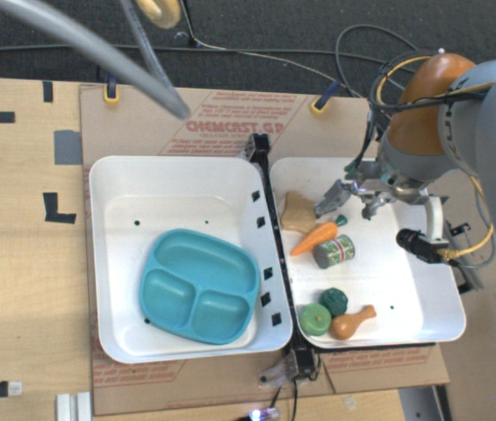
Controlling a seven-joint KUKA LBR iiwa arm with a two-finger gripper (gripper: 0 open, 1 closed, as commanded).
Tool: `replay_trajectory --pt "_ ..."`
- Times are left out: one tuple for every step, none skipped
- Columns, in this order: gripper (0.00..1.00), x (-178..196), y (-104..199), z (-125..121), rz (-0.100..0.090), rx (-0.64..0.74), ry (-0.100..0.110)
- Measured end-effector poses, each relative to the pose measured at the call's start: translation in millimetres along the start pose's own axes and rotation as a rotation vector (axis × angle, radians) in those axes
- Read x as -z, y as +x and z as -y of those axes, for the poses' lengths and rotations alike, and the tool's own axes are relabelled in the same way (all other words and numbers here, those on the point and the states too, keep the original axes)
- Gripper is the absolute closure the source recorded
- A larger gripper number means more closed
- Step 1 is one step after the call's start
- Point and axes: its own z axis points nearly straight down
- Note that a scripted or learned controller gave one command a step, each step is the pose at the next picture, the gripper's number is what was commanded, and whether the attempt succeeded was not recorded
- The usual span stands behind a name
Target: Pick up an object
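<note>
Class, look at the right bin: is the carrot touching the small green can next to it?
Touching. The camera view shows the carrot lying slantwise with its thick end against the top of the green can, no white bin floor between them.

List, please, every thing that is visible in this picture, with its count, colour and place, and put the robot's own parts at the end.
shallow white plastic bins: 2, white, side by side on the bench
blue plastic plate with three compartments: 1, blue, in the left bin
tan wedge-shaped block: 1, tan, right bin, near the divider
orange toy carrot: 1, orange, right bin, below the block
small green can: 1, green with a label, beside the carrot
dark green round toy: 1, right bin, near the front
light green round toy: 1, front corner of the right bin
brown pear-shaped toy: 1, brown, front of the right bin
two-finger gripper: 1, grey, over the right bin, above the can
</note>
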Motion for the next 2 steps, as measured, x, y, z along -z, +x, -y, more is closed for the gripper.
replay_trajectory --pt "0.00 -57.1 0.8 -8.9 0.000 0.001 -0.001" --pt "0.00 -60.1 0.5 -10.2 0.002 0.001 -0.009"
